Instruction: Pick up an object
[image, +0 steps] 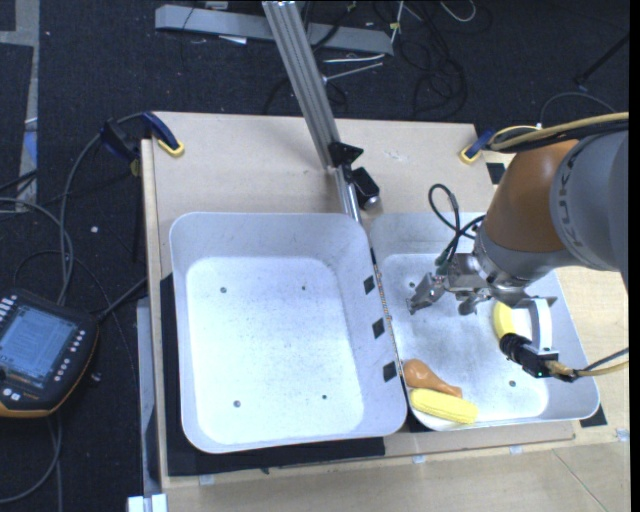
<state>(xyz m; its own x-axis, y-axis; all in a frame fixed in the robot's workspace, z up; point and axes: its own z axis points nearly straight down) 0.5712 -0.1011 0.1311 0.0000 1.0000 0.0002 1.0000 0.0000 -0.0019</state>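
Hovering over the right bin (570, 400), the tool (428, 293), fingers' spread unclear, is well apart from the corn (443, 406).

- From my seat the light is even and fairly bright, coming from overhead; the white bins (270, 320) read pale grey-blue, a slightly cool cast
- I see soft glare on the left bin's rim and on the arm (560, 205), along its orange band; no blown-out patches
- Shadows are faint and soft; a dim one lies under the arm on the right bin's floor; the dark floor around the bench (260, 160) swallows detail
- Focus is moderate throughout; fine edges look soft and a bit grainy; cables (60, 250) stay legible
- I notice little bending at the edges
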